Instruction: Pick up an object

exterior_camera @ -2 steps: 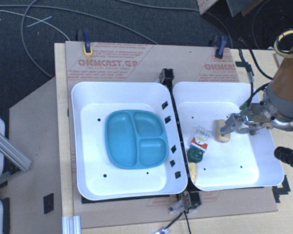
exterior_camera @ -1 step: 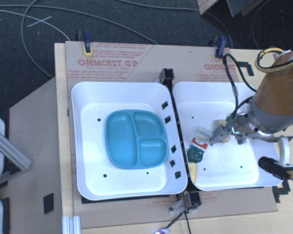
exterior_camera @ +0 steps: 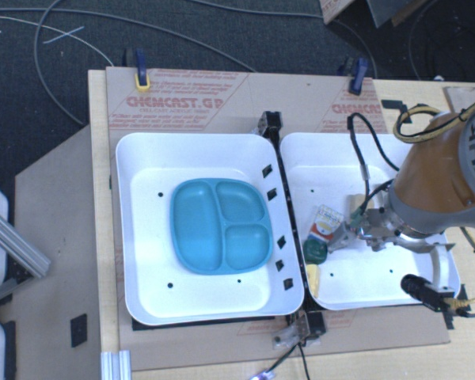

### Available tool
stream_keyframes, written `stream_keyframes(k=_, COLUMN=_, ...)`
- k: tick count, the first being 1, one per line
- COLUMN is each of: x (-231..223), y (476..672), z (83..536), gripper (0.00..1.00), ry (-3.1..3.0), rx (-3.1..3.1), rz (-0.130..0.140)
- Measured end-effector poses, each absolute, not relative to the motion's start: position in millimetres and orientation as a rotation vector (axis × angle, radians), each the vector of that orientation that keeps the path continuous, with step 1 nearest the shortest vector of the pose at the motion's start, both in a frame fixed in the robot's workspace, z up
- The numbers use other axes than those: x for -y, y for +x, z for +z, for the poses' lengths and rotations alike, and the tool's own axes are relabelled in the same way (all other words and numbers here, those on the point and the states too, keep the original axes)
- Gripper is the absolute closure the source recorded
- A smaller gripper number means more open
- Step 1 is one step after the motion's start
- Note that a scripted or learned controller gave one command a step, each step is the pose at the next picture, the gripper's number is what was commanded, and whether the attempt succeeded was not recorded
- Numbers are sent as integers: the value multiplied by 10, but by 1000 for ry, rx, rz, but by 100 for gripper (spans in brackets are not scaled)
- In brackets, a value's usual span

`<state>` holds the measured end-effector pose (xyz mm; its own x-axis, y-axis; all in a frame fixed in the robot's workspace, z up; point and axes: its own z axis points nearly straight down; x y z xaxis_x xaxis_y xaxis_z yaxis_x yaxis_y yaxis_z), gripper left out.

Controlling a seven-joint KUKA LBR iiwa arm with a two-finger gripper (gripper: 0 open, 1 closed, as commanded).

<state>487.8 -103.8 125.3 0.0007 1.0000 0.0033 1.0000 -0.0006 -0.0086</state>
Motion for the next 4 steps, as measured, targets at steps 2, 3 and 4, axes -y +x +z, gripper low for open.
stream_keyframes(k=2, x=1048, y=4883, z=958, gripper=100, ry=-2226, rx=2219, rz=-1)
stream_keyframes(k=3, x=1077, y=4937, z=1587, gripper=100, ry=-2224, rx=2226, rz=-6)
stream_keyframes(k=4, x=1111, y=4929, z=2027, gripper=100, ry=-2224, rx=2226, rz=-5)
